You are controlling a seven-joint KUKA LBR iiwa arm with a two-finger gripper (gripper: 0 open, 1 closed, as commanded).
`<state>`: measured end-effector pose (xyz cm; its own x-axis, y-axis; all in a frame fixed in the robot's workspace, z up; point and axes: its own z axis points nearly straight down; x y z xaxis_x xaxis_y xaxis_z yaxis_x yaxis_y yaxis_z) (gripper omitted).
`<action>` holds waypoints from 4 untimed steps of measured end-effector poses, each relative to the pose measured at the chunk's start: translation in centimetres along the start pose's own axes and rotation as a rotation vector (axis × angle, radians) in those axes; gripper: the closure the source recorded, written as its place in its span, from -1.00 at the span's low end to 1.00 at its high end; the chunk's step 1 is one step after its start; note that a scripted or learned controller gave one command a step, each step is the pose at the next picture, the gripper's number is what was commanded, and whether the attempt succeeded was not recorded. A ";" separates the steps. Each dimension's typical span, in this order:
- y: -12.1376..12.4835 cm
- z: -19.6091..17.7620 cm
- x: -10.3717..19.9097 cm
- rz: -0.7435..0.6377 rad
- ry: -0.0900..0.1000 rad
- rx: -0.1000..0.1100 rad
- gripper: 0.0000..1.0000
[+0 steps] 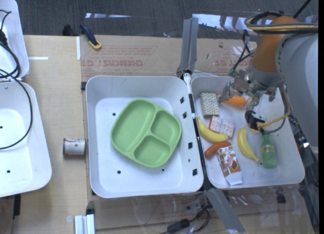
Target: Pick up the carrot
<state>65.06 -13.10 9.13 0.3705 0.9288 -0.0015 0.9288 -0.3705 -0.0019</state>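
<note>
Your gripper [234, 96] hangs over the far end of the right bin [293, 174], and you can see the carrot [235, 101] caught between its fingers, lifted at the tip. Nearer you from the gripper lie a banana [211, 133] and a green bottle [268, 153].

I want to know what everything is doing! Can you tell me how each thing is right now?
Carrot: lying in the right bin, at the tool.
Plate: flat in the left bin, nothing on it.
Bananas: lying down.
Bottle: on its side.
Sausage: lying beside the carton.
Carton: lying flat.
</note>
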 end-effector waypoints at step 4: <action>-2.3 -8.5 3.0 0.133 0.000 0.000 -1.00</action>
<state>64.09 -9.49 17.59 0.4909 0.8712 -0.0020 0.8712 -0.4909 -0.0012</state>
